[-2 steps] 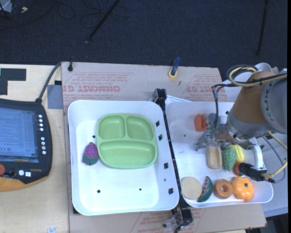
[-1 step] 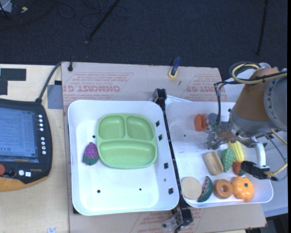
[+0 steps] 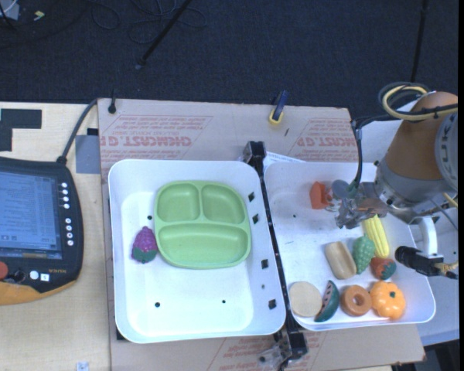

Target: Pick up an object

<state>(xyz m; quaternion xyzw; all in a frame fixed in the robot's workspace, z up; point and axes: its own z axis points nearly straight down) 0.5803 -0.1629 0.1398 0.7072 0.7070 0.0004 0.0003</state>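
Toy foods crowd the near end of the right bin (image 3: 425,311): a pumpkin (image 3: 387,298), doughnut (image 3: 356,300), melon slice (image 3: 327,301) and, further in, a corn cob (image 3: 376,235), all probably light, hard plastic, slick and best pinched across the narrow middle. Reaching in from the right, the arm (image 3: 417,149) sets its tool (image 3: 348,211) low beside an orange piece (image 3: 320,195). I cannot tell whether it is open or closed.
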